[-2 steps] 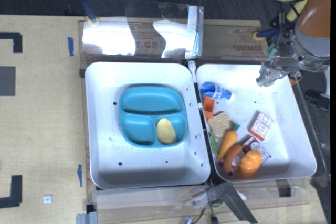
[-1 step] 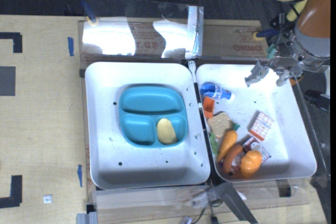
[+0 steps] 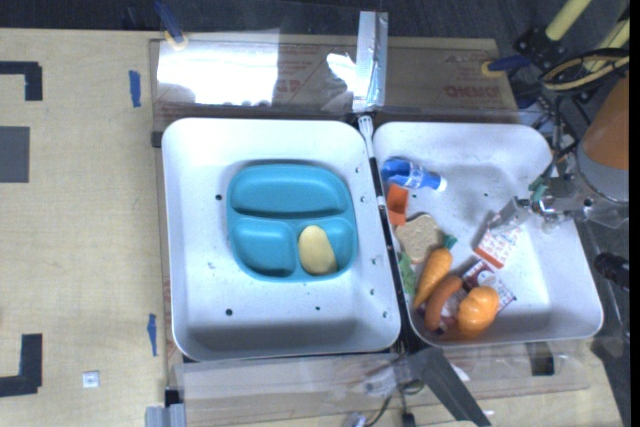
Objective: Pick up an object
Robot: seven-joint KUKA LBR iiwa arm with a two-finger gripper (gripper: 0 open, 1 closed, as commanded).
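Far left, the wooden bench [image 3: 80, 245] carries black corner marks and bits of blue tape; no writing legible there. Behind the bins a clear plastic sheet [image 3: 260, 65] lies over brown cardboard [image 3: 450, 80] with reddish print, too faint to read.

Left bin [image 3: 200, 315]: one blue divided tray [image 3: 290, 215] with three compartments, roughly centred. One yellow egg-shaped object [image 3: 317, 250] sits in the tray's lower right compartment. Nothing else in that bin.

Right bin [image 3: 570, 305]: a cluster along its left wall and lower left. One blue-and-white bottle [image 3: 412, 177] lying down near the top, label unreadable. One orange block [image 3: 397, 202] just below it. One tan bread-slice shape [image 3: 418, 235], with a bit of green [image 3: 407, 270] beside it. One carrot [image 3: 433, 275] slanted below the bread. One dark sausage-like piece [image 3: 443, 300] touching the carrot. One round orange fruit [image 3: 478, 310] at the bottom, resting on a small white-and-red packet [image 3: 497, 245] area; packet print too small to read.

Gripper [image 3: 510, 215] sits low in the right bin, mid right, just above the packet, arm [image 3: 605, 140] coming in from the right edge. Whether its pincer is spread or pressed together cannot be told; nothing visibly pinched.
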